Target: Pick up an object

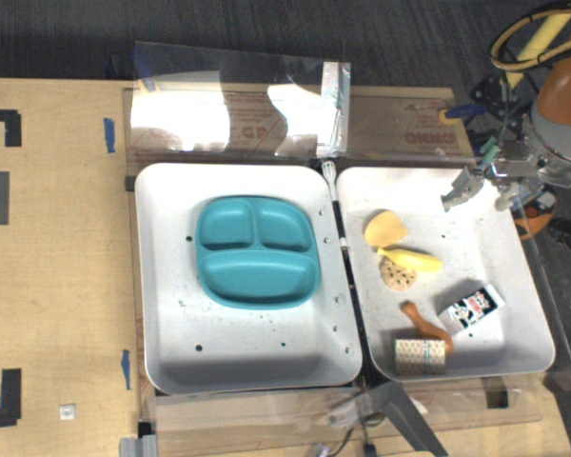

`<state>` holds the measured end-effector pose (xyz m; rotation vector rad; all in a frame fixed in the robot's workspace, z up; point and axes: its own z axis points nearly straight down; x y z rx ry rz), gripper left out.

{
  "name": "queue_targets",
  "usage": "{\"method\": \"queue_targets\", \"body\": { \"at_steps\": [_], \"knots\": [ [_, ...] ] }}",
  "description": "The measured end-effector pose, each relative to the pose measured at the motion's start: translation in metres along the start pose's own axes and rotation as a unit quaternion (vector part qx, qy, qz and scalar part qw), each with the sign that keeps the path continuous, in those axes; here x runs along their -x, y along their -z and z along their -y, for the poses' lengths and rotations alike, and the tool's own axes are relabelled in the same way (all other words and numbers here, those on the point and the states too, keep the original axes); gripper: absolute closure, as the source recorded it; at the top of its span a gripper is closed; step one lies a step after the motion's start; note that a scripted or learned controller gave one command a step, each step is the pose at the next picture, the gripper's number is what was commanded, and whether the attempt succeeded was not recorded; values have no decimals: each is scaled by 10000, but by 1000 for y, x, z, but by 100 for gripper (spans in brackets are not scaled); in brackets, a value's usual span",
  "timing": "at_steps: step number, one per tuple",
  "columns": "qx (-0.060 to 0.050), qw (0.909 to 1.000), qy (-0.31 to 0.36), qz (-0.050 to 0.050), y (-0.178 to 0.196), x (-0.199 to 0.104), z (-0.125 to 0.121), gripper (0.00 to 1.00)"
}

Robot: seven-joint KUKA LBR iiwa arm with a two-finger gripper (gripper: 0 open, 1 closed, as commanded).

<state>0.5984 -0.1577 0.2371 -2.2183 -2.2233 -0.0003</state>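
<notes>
We see the gripper [482, 188] at the far right corner of the right bin [533, 293], its two fingers [457, 191] spread apart and grasping nothing, hanging over bare white bin floor beside the far rim. Behind them the grey arm [552, 131] with its orange band rises toward the right edge, with yellow and black cables [528, 36] looped beyond it. Moving out from the fingers, we find the objects well apart from them, gathered toward the middle and near side of the same bin: a yellow chip-shaped piece [384, 227] to the left, a yellow banana-like piece [414, 259] just near of it, and a round speckled cookie [397, 274] touching that piece. Nearer still lie a brown stick-like item [421, 319], a small black and white carton [470, 307] to its right, and a pale patterned cylinder [421, 352] lying on its side by the near rim. The left bin [162, 255] holds a teal divided plate [258, 251] with three compartments. Both bins sit side by side on the tabletop [48, 255], and a sheet of clear plastic [238, 112] lies at the far side.
</notes>
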Motion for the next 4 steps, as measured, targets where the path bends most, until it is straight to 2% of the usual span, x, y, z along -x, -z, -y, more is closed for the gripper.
{"method": "queue_targets", "body": {
  "at_steps": [1,2,3,4],
  "knots": [
    [-23,9996,-264,-5,-55,-74,55,0],
    [49,9981,-615,9,-142,-65,25,0],
    [79,9981,-618,-6,-130,-67,23,100],
    [29,9961,-879,-19,-50,-162,10,100]
  ]
}}
